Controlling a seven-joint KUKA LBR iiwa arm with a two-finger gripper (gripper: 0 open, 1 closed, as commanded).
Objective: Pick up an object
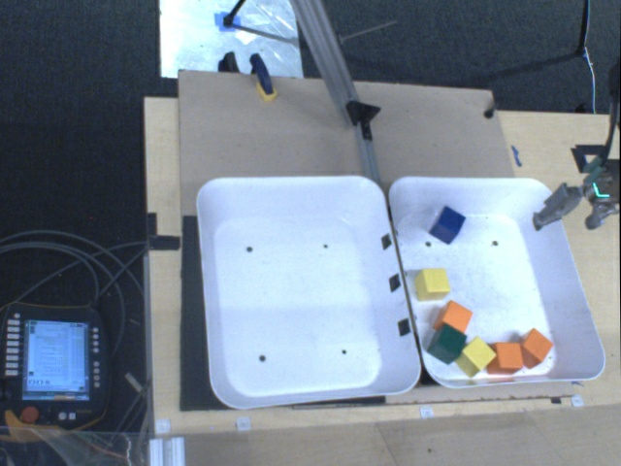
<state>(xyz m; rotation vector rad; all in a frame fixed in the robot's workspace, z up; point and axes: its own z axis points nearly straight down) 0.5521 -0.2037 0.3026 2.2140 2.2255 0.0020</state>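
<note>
Orange block (537, 347) in right bin (572, 289), pincer (574, 205) over rim, grip state unclear.

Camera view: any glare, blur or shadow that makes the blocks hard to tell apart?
Camera view: even, soft lighting; the blue block and the yellow block read clearly; the right bin looks slightly washed out; the hand at the right edge is small and soft.

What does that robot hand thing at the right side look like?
What shows is a small grey metal tool with two slim fingers, one paler, one darker. A tiny green light glows on its body, near dark bracket parts and a thin cable above.
</note>
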